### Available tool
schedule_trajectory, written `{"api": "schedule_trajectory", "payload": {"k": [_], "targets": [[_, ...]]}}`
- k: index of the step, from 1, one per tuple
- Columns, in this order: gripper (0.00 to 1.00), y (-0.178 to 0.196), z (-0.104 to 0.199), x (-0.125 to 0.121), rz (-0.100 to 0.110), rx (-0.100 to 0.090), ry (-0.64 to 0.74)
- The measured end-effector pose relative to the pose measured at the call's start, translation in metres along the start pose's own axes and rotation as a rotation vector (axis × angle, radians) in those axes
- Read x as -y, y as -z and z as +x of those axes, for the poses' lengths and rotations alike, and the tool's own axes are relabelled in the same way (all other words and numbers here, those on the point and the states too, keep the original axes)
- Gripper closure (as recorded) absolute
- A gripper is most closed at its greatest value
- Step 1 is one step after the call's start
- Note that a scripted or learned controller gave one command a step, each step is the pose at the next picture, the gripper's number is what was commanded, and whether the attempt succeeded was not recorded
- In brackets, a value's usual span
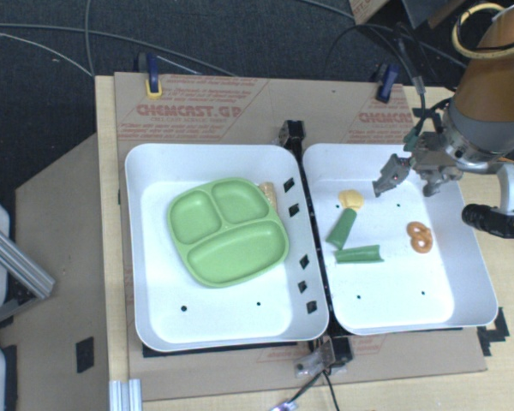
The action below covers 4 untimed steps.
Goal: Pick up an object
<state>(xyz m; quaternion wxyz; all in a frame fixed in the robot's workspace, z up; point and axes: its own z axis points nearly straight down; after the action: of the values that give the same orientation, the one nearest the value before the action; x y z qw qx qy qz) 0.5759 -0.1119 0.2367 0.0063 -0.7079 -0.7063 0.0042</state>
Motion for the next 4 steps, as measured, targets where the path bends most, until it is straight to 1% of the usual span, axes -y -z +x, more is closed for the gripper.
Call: {"api": "schedule_trajectory", "payload": {"k": [1, 2, 3, 4], "targets": [[0.00, 0.007, 0.000, -0.002, -0.013, 0.002, 0.003], [0.00, -0.050, 0.010, -0.005, -0.008, 0.001, 0.003], [0.00, -0.095, 0.005, -0.009, -0.009, 0.001, 0.002], [0.00, -0.145, 0.006, -0.011, -0.015, 0.001, 0.001]]}}
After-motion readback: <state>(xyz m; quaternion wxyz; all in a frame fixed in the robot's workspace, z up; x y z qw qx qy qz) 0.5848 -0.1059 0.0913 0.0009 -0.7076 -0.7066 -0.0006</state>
